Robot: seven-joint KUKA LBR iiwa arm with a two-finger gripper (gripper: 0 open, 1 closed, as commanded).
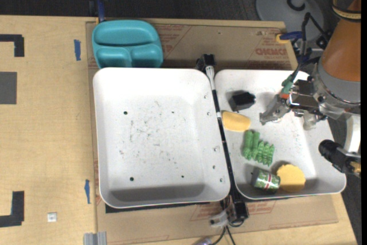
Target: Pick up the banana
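Note:
The banana (235, 121), a short pale yellow piece, lies in the right bin (324, 183) against its left wall. My gripper (290, 118) hangs over the middle of that bin, to the right of the banana and apart from it. It is open, and nothing sits between its fingers. The left fingertip (269, 117) is about a finger's length from the banana.
A black object (242, 99) lies just behind the banana. In front of it are a green ridged item (257, 147), a green can (265, 181) and a yellow-orange lump (291, 177). The left bin (109, 123) adjoins. A teal tray (127, 43) stands behind it.

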